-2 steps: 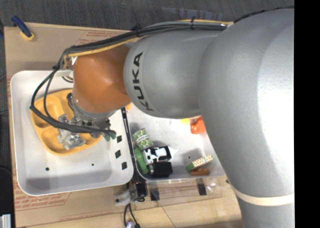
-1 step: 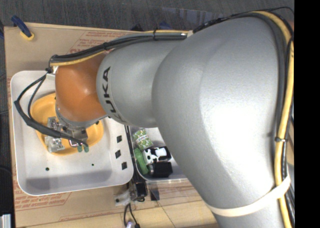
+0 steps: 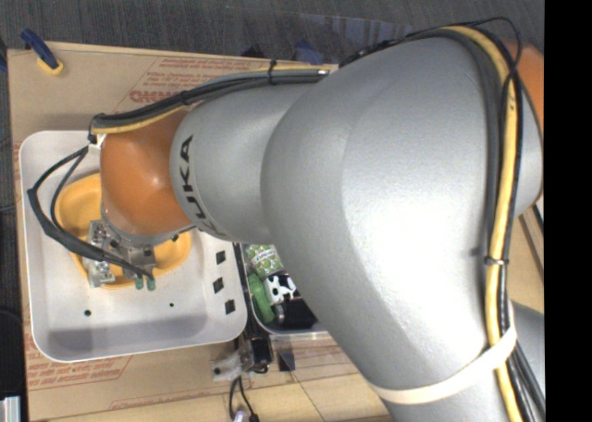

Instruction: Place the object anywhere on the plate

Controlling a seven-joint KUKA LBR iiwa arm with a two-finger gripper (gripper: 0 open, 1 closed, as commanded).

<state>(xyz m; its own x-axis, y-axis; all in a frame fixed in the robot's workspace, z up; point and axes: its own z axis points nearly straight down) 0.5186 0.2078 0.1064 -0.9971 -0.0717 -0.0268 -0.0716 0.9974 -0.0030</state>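
I see two bins side by side on the bench (image 3: 83, 68). The plate (image 3: 72, 203) lies in the left bin (image 3: 55, 318). My arm (image 3: 370, 207) reaches over from the right, covering most of the right bin (image 3: 248, 304), where small items (image 3: 270, 283) lie.

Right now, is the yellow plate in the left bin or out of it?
In. The yellow plate lies flat inside the left white bin, its walls around it; the arm covers most of it, with the hand over its near edge.
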